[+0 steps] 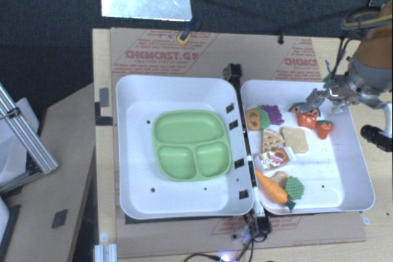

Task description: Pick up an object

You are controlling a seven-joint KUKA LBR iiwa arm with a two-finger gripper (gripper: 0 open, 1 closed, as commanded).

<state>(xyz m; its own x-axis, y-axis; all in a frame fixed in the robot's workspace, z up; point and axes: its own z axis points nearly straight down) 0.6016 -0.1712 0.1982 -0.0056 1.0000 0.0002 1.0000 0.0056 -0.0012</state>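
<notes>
Arm (371,61) low over right bin (350,156)

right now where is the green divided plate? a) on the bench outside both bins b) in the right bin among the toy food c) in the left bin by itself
c: the green divided plate lies flat in the left bin, while the toy food, such as the carrot, sits in the right bin.

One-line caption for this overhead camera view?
Gripper poised at a red toy among play food in the right bin; green divided plate in the left bin.
</notes>
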